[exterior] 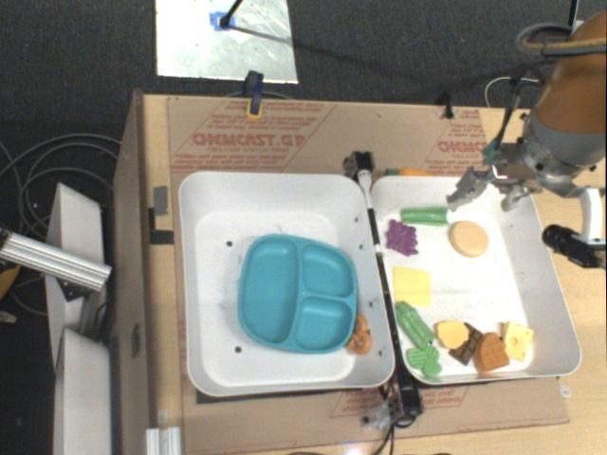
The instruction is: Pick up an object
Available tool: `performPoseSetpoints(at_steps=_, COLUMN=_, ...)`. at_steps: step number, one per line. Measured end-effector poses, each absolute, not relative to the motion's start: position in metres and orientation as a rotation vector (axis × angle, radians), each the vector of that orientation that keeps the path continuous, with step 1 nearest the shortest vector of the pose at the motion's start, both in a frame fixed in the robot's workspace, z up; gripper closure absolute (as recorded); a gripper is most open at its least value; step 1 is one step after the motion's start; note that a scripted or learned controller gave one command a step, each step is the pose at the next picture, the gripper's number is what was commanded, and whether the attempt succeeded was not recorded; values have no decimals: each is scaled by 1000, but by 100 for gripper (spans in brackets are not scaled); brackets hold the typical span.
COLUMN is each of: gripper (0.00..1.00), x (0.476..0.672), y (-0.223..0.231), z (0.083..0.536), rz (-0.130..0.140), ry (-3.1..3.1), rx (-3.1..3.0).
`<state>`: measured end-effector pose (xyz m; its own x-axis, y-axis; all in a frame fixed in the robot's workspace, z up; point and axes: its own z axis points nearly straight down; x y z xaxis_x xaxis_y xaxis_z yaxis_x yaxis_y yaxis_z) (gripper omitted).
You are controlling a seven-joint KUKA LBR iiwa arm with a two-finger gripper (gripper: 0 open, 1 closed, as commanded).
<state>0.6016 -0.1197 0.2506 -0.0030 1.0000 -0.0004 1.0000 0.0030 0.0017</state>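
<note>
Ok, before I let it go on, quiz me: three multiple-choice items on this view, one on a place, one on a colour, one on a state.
1. Where does the divided plate lie?
A. in the left bin
B. in the right bin
C. on the cardboard outside the bins

2. What colour is the grape bunch?
A. orange
B. purple
C. white

3. How does the gripper stand to the toy food?
A. clamped on the yellow square
B. pressed into the plate
C. above the far end of the right bin, with nothing seen between its fingers

Answers:
1. A: the teal plate sits inside the left bin.
2. B: the bunch beside the green bean is purple.
3. C: the gripper hangs over the right bin near the round tan biscuit, and no item is seen in it.
</note>
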Motion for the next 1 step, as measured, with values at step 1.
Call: performPoseSetpoints(at_steps=1, gripper=0, x=608, y=-179, z=78, rz=-4, ry=2218, rx=2223)
